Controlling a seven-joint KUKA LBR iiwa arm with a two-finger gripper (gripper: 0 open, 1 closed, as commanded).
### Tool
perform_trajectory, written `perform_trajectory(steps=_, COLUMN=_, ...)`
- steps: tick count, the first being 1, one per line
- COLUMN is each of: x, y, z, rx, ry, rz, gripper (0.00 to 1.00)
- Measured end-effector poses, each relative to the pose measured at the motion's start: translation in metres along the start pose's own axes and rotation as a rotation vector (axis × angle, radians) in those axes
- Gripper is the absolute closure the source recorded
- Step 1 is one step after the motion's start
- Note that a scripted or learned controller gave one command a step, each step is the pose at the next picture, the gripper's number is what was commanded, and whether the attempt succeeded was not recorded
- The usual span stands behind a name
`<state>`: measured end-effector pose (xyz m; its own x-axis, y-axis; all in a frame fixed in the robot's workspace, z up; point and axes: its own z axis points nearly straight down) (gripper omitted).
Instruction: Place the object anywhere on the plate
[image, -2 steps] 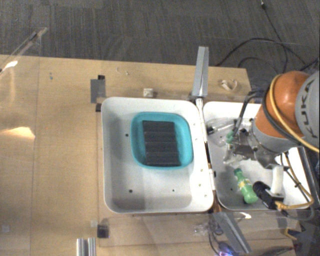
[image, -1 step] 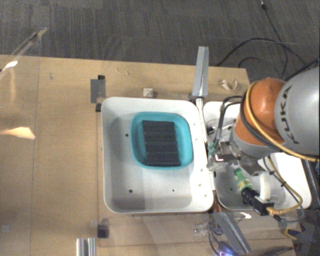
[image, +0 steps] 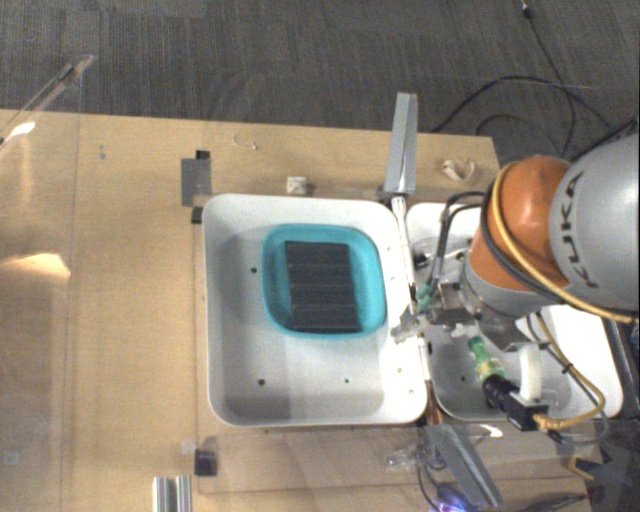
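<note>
– Two small things sit nearest us on the wooden bench (image: 100, 350): a black block (image: 205, 462) and a bit of metal rail (image: 171, 493) at the lower edge. What do we see next?
– We see the left bin (image: 225, 390), white and shallow, and just beside it the right bin (image: 455, 400)
– And the claw?
– The arm (image: 560, 230), grey with its orange band, hangs over the right bin, and the claw (image: 420, 318) sits low by the rim between the two bins. We cannot tell whether it is clenched or released, since the wrist and its cables cover it
– Where is the object?
– We find the dark ridged slab (image: 320, 287) lying flat in the middle of the blue plate (image: 372, 265), inside the left bin, toward its far half. It is apart from the claw
– And beyond?
– We see a grey metal bar (image: 403, 140) at the far rim between the bins, a black bracket (image: 197, 178) by the left bin's far corner, then dark carpet (image: 250, 50)
</note>
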<state>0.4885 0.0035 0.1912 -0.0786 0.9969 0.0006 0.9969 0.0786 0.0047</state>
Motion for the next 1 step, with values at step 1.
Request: perform_trajectory(steps=1, x=0.0003, y=0.0023, z=-0.0106, rx=-0.005, ry=0.0, rz=-0.002, gripper=1.0)
